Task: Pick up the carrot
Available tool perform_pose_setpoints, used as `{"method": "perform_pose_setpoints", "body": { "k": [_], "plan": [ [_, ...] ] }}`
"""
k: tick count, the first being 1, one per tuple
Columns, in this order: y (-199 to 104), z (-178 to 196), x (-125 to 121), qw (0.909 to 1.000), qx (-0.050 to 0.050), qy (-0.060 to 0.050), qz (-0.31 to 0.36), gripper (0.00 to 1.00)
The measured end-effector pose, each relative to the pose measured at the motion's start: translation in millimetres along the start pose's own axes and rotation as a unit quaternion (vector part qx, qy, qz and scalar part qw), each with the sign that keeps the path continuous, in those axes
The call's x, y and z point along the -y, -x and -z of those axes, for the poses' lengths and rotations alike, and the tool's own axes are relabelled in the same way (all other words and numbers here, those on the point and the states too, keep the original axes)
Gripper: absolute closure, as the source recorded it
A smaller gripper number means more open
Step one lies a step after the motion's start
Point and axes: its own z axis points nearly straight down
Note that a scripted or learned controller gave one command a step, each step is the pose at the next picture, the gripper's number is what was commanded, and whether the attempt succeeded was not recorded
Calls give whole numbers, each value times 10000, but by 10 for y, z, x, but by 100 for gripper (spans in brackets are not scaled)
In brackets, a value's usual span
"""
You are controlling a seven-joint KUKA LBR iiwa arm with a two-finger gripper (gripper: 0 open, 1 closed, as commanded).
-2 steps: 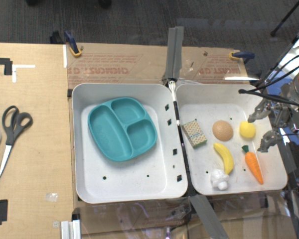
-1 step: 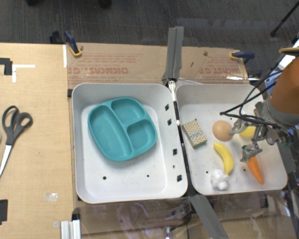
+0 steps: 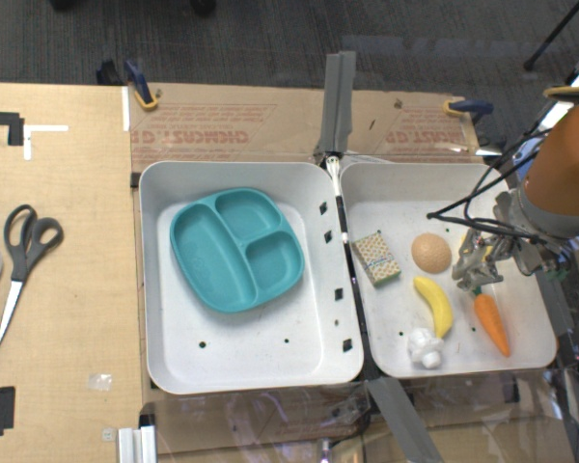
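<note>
pincer (image 3: 476,270) is hanging in the right bin (image 3: 531,186), just above the carrot (image 3: 491,323)'s leafy end; whether it is released or clenched i cannot tell. carrot is lying just below it, long axis slanting toward the bin's near right corner, beside the banana (image 3: 434,304).

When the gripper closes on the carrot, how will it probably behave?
The carrot looks like stiff, smooth plastic, so it may slip. It tapers to one end, so a squeeze may push it out sideways. Being round, it could roll; the gripper is near its top.
</note>
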Motion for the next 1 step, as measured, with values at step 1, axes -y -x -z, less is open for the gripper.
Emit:
{"method": "perform_pose_setpoints", "body": {
  "k": [1],
  "plan": [
    [24,101,-14,10000,22,-9,22,100]
  ]
}}
